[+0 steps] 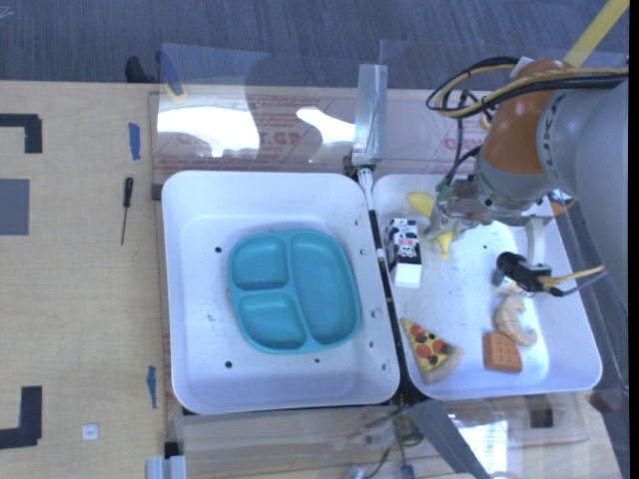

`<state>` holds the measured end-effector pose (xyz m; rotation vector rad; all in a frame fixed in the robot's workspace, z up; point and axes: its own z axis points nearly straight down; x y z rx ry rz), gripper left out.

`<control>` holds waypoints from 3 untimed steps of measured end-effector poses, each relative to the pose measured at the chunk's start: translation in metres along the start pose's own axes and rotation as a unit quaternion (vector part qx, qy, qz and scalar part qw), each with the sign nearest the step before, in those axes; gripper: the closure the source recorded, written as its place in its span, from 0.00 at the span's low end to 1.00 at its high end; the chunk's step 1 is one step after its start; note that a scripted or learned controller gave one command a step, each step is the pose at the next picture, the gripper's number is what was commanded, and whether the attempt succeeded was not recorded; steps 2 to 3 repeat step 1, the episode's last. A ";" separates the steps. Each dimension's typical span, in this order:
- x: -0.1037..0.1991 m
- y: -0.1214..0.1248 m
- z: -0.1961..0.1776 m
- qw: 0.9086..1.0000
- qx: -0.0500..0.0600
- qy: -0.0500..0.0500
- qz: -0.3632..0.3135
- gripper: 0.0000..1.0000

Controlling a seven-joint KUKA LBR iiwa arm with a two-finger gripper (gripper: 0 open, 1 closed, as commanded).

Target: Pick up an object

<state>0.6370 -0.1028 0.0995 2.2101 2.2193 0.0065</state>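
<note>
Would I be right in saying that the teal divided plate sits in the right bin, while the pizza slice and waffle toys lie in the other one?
Not quite: the camera view shows the teal divided plate in the left bin. The pizza slice and waffle lie in the other one, the right bin, as you said.

Glossy white plastic bins (pixel 200 367), matt wooden bench (pixel 70 307).

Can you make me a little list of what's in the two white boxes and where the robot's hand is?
left bin: teal divided plate
right bin: pizza slice toy, waffle toy, croissant toy, yellow toy, black-and-white block
hand: low over the right bin's upper part, beside the yellow toy
arm: reaching in from the right
</note>
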 end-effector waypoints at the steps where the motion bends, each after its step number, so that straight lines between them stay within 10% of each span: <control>1: 0.064 0.023 -0.091 1.000 -0.001 0.003 -0.002 1.00; 3: 0.064 0.023 -0.091 1.000 -0.001 0.003 -0.002 1.00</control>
